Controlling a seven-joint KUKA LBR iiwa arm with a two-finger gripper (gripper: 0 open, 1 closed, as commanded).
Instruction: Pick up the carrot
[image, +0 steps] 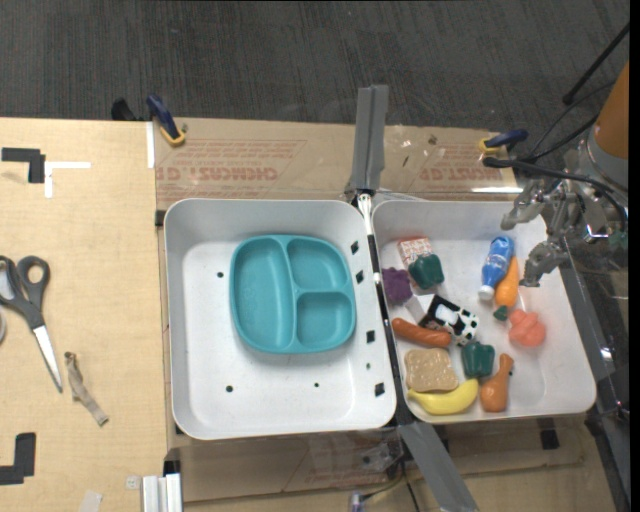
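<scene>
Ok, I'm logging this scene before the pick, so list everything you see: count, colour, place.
bins: 2, white, side by side on the bench
divided plate: 1, teal, left bin
carrot: 1, orange, right bin, upper right beside the bottle
bottle: 1, blue and white, right bin, upper right
banana: 1, yellow, right bin, front edge
bread slice: 1, tan, above the banana
sausage: 1, red-orange, right bin, left part
cow toy: 1, black and white, right bin, middle
grapes: 1, purple, right bin, left wall
peach: 1, pink-orange, right bin, right side
scissors: 1, grey, bench at far left
clamps: 2, blue and yellow, cardboard's back edge
gripper: 1, grey metal, over the right bin's upper right, beside the carrot
</scene>
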